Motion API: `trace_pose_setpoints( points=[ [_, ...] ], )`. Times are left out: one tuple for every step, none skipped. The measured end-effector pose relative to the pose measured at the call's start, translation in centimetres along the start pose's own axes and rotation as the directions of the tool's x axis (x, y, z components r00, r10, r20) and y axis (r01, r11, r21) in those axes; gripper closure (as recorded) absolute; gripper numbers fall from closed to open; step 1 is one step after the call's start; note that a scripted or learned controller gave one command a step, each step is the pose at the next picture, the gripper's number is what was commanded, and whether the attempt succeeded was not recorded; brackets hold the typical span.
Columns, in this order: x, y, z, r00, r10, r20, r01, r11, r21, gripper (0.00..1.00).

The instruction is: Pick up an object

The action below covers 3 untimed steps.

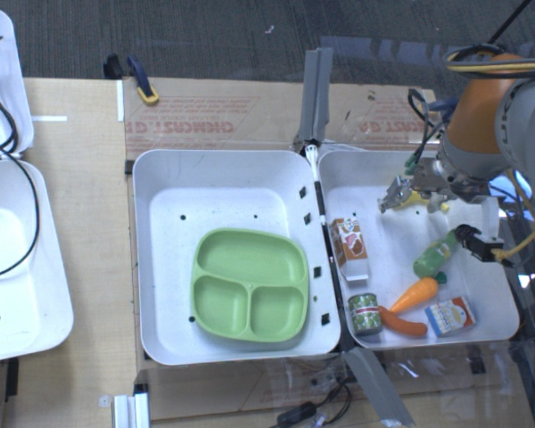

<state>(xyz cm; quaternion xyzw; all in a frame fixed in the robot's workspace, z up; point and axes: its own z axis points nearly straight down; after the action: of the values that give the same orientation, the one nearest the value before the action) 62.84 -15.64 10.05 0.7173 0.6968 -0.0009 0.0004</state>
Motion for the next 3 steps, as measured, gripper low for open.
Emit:
trace_pose_setpoints(
  points=[
    [0.0, 0.0, -0.9, 1.0, -0.001, 0.001, 0.001, 1.0, -0.001, 1.0],
    [0.0, 0.0, -0.9, 1.0, -0.001, 0.001, 0.001, 1.0, 0.0, 0.0],
    [-1.9, 2.0, 0.4, 0.999, -0.052, -0.006, 0.052, 0.999, 0.003, 0.0]
  ],
)
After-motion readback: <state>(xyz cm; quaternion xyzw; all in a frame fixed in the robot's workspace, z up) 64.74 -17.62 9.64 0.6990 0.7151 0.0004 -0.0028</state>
